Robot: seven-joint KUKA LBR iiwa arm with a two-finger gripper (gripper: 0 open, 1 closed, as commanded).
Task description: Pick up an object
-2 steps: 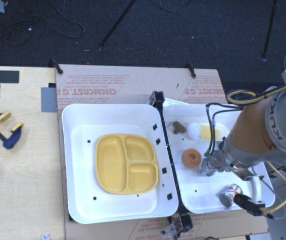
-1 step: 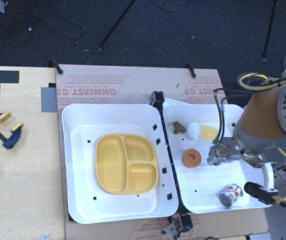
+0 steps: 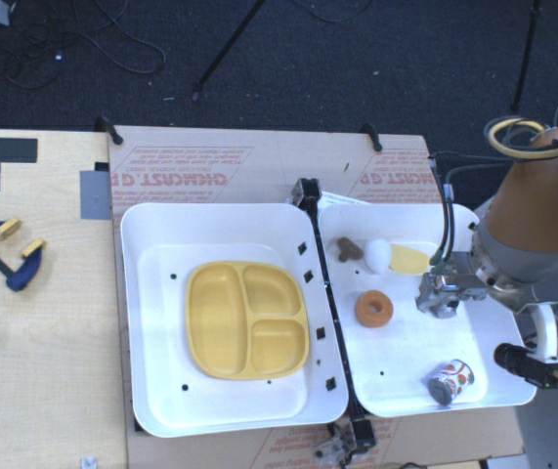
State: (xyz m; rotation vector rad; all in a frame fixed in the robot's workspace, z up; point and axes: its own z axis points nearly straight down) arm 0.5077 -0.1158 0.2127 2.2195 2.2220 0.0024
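The doughnut lies flat near the middle of the right bin, a brown ring with a hole through it, just left of the gripper and apart from everything else there. It looks like a light toy, probably of foam or soft plastic, so it should weigh little and give somewhat under pressure; a hold across the outer rim, or with one finger down the hole and the other outside, would seem the surest, since the rounded top offers nothing to catch. Whether the gripper is spread or closed cannot be told from this view, and nothing is seen held in it. Further back in the same bin sit a small brown lump, a white ball touching it, and a yellow block just beside the ball; the ball would likely roll away from a poor pinch. A crumpled can lies near the front corner, thin and slippery by its look. The left bin holds a yellow divided plate.
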